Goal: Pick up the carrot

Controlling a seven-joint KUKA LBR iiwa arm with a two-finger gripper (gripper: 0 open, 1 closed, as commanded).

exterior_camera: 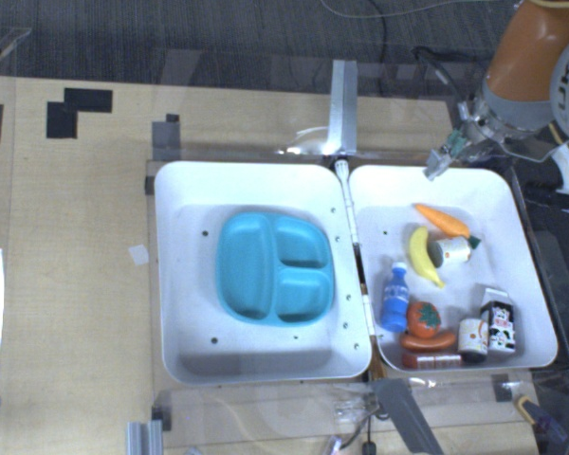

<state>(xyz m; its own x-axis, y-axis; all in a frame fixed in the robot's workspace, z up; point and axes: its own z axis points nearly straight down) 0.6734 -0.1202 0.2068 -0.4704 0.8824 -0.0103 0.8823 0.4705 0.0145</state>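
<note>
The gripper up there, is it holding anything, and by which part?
Nothing is held. The gripper hovers over the right bin's far edge, while the carrot lies in that bin.

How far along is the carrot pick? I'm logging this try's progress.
Nothing looks done yet: the carrot lies in the right bin, next to the banana. In hand: the gripper is at the bin's far rim, apart from the carrot. Left: reaching it, grasping and lifting.
</note>
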